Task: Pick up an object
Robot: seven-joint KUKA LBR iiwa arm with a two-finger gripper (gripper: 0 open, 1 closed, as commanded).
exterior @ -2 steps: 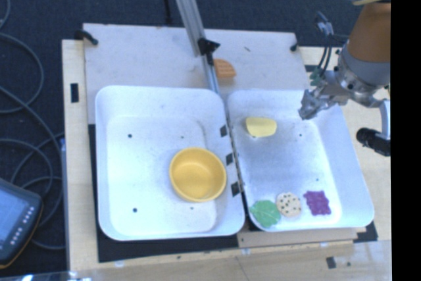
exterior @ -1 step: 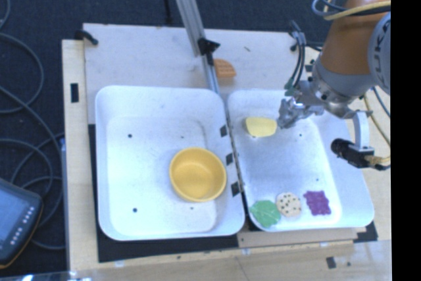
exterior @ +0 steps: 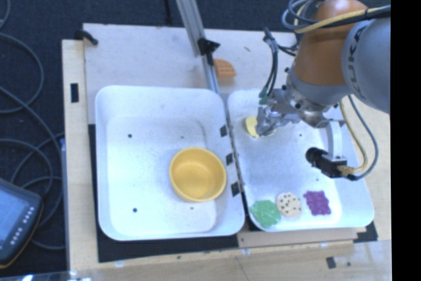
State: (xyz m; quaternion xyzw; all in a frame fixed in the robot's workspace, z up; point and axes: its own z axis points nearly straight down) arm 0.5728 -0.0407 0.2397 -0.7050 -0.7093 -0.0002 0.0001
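So the thing the gripper [exterior: 265, 126] is going for looks like the small pale yellow piece [exterior: 250, 126] in the right bin [exterior: 355, 207], up near that bin's top left corner, close to the divider between the two bins. The gripper is right on it, touching or just overlapping its right edge, but honestly I can't tell whether the fingers are open, closed or actually on the thing, it's too small and dark in there. Same bin, along the near edge, there's a row of three little items: a green one [exterior: 265, 212], then a round cookie [exterior: 288, 204] with dark dots just beside it, then a purple one [exterior: 317, 202] near that. The arm [exterior: 329, 49] comes in from the right with its orange band on top and grey body, with cables looping around it and a black part [exterior: 323, 162] hanging over the middle of the right bin. There's some lettering on the grey part of the arm but I can't read it properly. The left bin [exterior: 125, 108] has a yellow bowl [exterior: 197, 173] sitting upright towards its near right side. Behind the bins a metal rail [exterior: 187, 6] slants up, and an orange thing [exterior: 224, 69] lies on the table [exterior: 131, 52] just beside its base. Bottom left corner off the table there's a dark tablet-like screen [exterior: 16, 220], nothing readable on it.
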